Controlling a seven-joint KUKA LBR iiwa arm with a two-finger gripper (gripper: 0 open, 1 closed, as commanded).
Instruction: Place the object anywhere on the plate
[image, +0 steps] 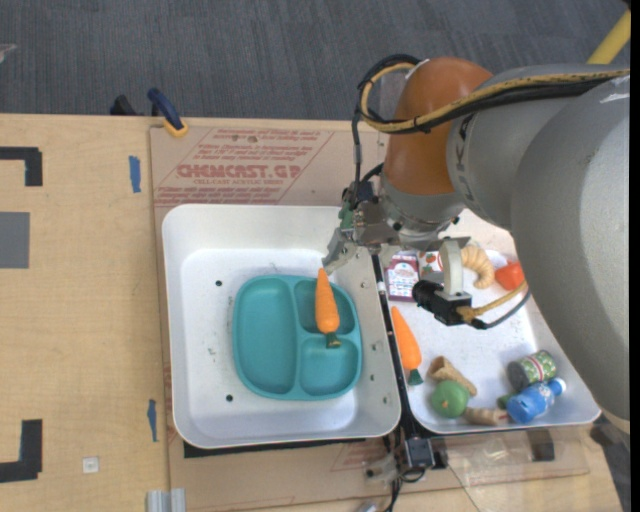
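Observation:
A teal divided plate (270, 340) lies in the left white bin (200, 250). An orange carrot (326, 305) rests on the plate's right side, across the upper right compartment and the divider, with its green stem end toward the front. My gripper (338, 250) hangs just above the carrot's far tip, at the plate's back right edge. The wrist and arm hide most of the gripper from above.
The right bin (500, 345) holds a second carrot (405, 340), a red and white box (402, 275), a green fruit (450, 398), a blue bottle (530, 400), a can (535, 368) and an orange item (510, 275). The arm covers that bin's back.

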